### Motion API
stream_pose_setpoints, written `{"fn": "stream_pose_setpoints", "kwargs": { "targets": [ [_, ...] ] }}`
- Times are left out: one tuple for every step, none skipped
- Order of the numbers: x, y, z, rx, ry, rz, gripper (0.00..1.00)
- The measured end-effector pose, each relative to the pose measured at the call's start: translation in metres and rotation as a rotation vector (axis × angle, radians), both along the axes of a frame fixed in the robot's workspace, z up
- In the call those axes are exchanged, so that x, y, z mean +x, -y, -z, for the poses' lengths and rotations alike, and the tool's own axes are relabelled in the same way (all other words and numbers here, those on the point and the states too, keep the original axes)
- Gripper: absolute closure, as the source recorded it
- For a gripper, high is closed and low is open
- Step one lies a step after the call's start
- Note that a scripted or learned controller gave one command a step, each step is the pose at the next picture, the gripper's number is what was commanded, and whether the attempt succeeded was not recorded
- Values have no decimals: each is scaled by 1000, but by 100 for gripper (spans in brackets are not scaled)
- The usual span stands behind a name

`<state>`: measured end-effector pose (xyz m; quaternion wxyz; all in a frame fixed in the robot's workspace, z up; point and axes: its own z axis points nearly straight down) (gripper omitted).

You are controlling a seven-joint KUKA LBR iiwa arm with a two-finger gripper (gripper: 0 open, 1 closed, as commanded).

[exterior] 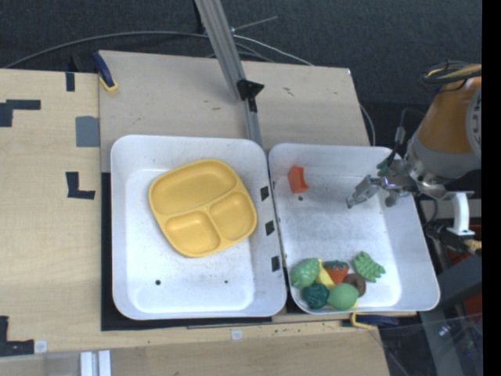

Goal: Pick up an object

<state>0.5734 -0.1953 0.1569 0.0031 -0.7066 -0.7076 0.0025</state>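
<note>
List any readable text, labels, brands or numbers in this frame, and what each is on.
None readable.
Yellow divided plate: plain, no lettering.
Orange block: no print visible.
Toy foods in the right bin's near corner: no labels visible.
Dark tape patches on the wooden board: shapes, not characters.
Arm and pincer: any markings too small to make out.

Bare right-bin floor (337, 225) beyond toy pile (335, 279)

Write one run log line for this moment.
gripper: open, nothing held, over right bin | orange object: far left corner | toy pile: near edge | yellow tray: left bin
</note>
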Motion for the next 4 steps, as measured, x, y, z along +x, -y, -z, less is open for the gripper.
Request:
{"fn": "stream_pose_setpoints", "kwargs": {
  "targets": [
    [-11,0,58,0,0,0,0],
    [-10,0,44,0,5,-1,100],
    [-8,1,-19,-3,13,0,100],
    [-7,1,-51,-2,10,0,100]
  ]
}}
